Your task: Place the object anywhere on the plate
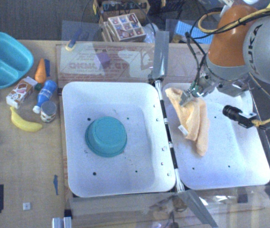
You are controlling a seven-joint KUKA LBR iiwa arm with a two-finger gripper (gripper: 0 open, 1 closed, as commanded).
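A round teal plate [106, 136] lies in the middle of the left white bin [78, 99]. A pale yellow cloth [194, 122] lies in the right bin [234, 165] near its left wall, stretched from upper left to lower right. My gripper [190, 97] is down on the cloth's upper end and shut on a fold of it. The rest of the cloth trails away from the gripper toward the bin's middle.
A black cylindrical part [237, 115] on a cable hangs over the right bin. On the bench to the left are a blue divided dish [4, 58], a banana [24, 122], a small bottle [45, 95], a can [48, 111] and a carrot [41, 71].
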